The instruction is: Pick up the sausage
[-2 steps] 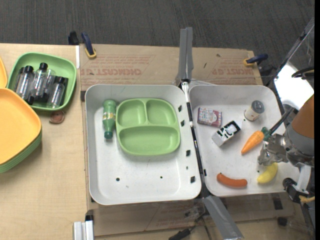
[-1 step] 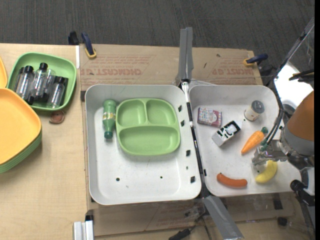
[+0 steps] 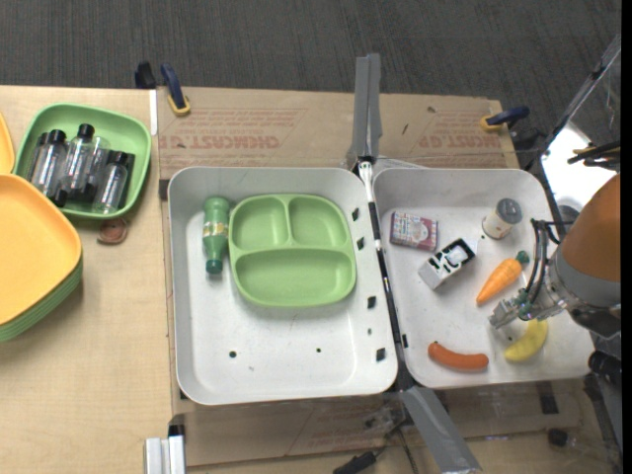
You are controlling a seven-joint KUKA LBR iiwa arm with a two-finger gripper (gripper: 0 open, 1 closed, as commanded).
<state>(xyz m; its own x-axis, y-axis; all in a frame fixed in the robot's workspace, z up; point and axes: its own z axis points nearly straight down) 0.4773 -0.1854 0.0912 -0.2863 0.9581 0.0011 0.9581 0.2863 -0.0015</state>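
The sausage (image 3: 458, 357) is an orange-red curved piece lying near the front edge of the right bin (image 3: 434, 196). My gripper (image 3: 515, 311) hangs low at the right side of that bin, between the carrot (image 3: 500, 278) and the yellow banana (image 3: 527, 342). It stands to the right of the sausage and a little farther back, apart from it. The orange band of the arm (image 3: 600, 235) shows above it at the frame's right.
The right bin also holds a pink packet (image 3: 413, 229), a grey-and-white box (image 3: 446, 264) and a small round jar (image 3: 503, 217). The left bin (image 3: 197, 344) holds a green divided plate (image 3: 292, 248) and a green bottle (image 3: 214, 233). A green tray of bottles (image 3: 83, 161) and orange plates (image 3: 35, 260) lie at the left.
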